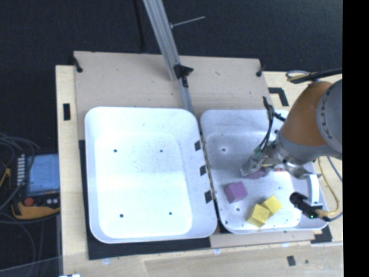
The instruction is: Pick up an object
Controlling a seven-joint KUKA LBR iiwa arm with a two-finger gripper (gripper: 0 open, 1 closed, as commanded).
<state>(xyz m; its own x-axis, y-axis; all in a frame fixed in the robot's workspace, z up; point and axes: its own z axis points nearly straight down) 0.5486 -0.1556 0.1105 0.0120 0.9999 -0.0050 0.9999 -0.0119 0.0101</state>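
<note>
In the right bin (230, 126) lie a purple block (235, 191) and two yellow blocks, one (259, 214) near the front wall and one (273, 204) just right of it. My gripper (252, 169) hangs low over the bin's middle, just above and to the right of the purple block. A small pinkish thing (258, 172) shows at the fingertips, too blurred to identify. The grey arm with its orange band (305, 120) comes in from the right and hides the bin's right part.
The left bin (141, 172) sits beside the right one, with a dividing rim and clips (203, 169) between them. A slanted metal rail (164, 33) rises behind the bins. Cables and a blue box (43, 175) lie off the bench at left.
</note>
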